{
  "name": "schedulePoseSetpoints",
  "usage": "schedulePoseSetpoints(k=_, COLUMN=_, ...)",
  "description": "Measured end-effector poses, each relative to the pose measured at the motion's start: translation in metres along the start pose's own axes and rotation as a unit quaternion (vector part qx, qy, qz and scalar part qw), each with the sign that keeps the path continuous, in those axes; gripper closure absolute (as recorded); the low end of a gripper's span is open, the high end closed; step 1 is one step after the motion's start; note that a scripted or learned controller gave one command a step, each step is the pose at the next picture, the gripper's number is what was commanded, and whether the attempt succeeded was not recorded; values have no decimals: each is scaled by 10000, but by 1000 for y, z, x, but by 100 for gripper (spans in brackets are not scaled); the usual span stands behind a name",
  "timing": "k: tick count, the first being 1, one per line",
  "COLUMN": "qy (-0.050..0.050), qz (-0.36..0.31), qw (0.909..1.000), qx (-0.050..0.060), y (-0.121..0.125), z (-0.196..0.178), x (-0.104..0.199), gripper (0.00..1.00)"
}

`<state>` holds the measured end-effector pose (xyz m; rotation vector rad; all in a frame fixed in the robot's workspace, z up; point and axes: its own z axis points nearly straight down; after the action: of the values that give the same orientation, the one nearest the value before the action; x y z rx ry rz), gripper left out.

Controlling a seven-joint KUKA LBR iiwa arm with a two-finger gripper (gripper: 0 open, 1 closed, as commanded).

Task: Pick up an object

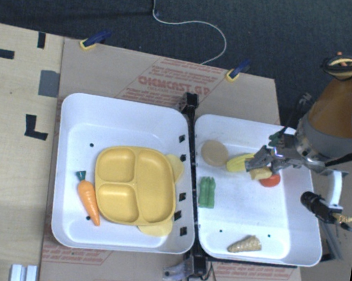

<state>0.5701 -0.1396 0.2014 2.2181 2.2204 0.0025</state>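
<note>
Over at the three o'clock side of the bench, the grey arm with its orange band reaches into the right bin (pixel 303 256), and its gripper (pixel 266 163) sits low near the bin's twelve o'clock wall. Right at the fingers lie a yellow piece (pixel 239 162) and a small red and orange piece (pixel 268 178); the yellow one has its long axis running roughly from nine o'clock to three o'clock, tipped a little upward toward the gripper, with its far end tucked against the dark fingers. From where I stand I cannot tell whether the fingers are closed on either piece or merely resting beside them. Just at nine o'clock of the yellow piece sits a tan round disc (pixel 214 152). Below that, a green block (pixel 207 192) lies with its long axis from twelve to six o'clock, close to the divider. A beige wedge (pixel 245 245) rests near the six o'clock wall. Across in the left bin (pixel 68 152) a yellow sectioned plate (pixel 134 184) fills the middle, with an orange carrot (pixel 89 200) at its eight o'clock side, green top pointing toward eleven o'clock
</note>
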Motion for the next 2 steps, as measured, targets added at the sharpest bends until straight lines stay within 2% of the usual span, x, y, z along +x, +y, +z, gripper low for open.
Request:
schedulePoseSetpoints(k=1, qy=4, qz=-3, qw=10000, qx=12, y=1, z=-24, x=0, gripper=100)
schedulePoseSetpoints(k=2, qy=9, qz=-21, qw=10000, qx=25, y=12, z=-19, x=43, gripper=100)
